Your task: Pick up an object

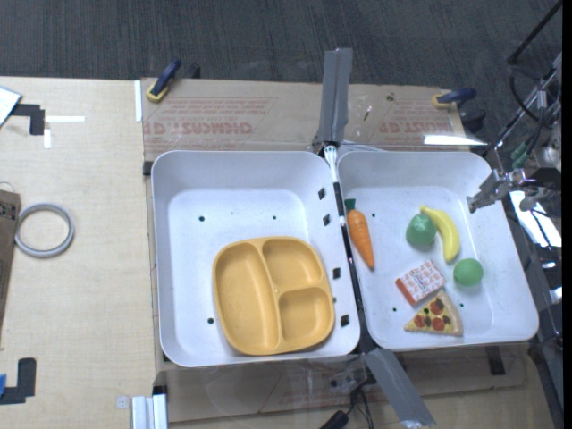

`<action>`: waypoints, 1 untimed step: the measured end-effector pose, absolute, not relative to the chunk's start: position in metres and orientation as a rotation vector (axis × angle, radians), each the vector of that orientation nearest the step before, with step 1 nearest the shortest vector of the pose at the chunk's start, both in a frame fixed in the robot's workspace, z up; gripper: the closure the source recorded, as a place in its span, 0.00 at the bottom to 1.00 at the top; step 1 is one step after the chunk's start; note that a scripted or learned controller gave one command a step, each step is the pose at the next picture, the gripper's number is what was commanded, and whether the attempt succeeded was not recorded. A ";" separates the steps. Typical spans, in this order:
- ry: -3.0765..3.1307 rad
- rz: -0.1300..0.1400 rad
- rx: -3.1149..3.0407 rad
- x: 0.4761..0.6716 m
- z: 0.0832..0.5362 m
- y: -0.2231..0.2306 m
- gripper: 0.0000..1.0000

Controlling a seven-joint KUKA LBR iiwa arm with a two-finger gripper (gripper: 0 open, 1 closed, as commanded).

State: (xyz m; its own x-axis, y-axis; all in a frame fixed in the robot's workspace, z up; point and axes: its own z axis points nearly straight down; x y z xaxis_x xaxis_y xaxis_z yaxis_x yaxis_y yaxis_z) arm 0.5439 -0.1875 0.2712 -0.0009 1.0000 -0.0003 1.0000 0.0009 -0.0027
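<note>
My gripper [490,189] hangs at the right bin's [384,329] far right rim, above nothing in particular. Below me lie a carrot [360,237], a banana [444,229] touching a green fruit [421,231], a green ball [467,272], a red packet [419,281] and a pizza slice [435,315]. A yellow divided plate [272,294] sits in the left bin [179,195].

The gripper [490,195] sits at the far right of the view, about halfway up, as a small grey metal piece with its tip pointing left and slightly down. Behind it, pale metal parts of the wrist [527,179] reach rightward to the edge of the view, with thin dark cables [527,105] rising above them. The parts here are small and cluttered, so its pose is hard to read further.
</note>
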 end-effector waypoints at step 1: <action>-2.231 0.003 -2.210 0.605 0.180 -0.186 0.00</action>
State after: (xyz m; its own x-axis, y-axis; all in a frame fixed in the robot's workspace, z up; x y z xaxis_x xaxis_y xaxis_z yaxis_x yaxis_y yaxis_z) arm 0.6050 -0.1860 0.1800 -0.0096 1.0000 -0.0006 1.0000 0.0096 -0.0025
